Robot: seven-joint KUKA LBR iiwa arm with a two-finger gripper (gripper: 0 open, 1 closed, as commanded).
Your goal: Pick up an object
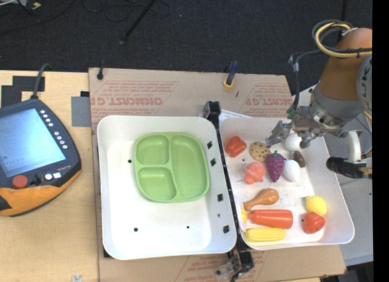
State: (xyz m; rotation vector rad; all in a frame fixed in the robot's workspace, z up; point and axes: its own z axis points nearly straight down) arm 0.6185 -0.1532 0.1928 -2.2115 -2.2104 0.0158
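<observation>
A white egg (293, 141) sits between the fingers of the jaws (294, 138) in the upper right of the frame, seemingly gripped above the right bin (340, 229), though the contact is hard to make out. Just below lie a purple grape bunch (275, 165), a second white egg (292, 171) and a cookie (259, 150). Lower are a drumstick (262, 199), carrot (271, 217) and corn (264, 234). The left bin (115, 226) holds a green divided plate (171, 167), on the desk (48, 238).
</observation>
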